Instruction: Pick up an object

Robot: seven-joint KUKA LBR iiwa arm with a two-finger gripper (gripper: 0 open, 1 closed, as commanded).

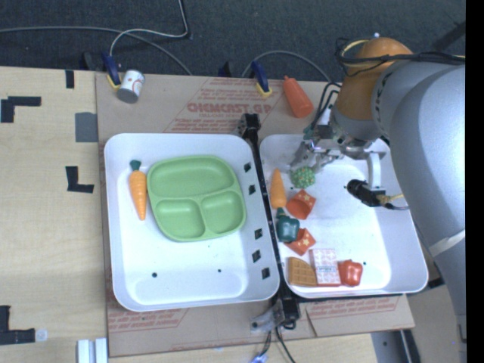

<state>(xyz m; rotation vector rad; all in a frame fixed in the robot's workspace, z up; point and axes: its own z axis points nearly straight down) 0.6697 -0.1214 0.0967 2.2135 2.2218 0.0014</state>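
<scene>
In the right bin (401, 271), the small green broccoli (303, 177) sits directly beneath the gripper (308, 159), touching its tips, whose jaws' spread I cannot tell.

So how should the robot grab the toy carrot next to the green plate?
Grip the carrot across its orange middle, coming straight down from above. It lies flat and lengthwise, leafy end toward the far rim, between the bin wall and the green plate, so fingers fit best on either long side.
</scene>
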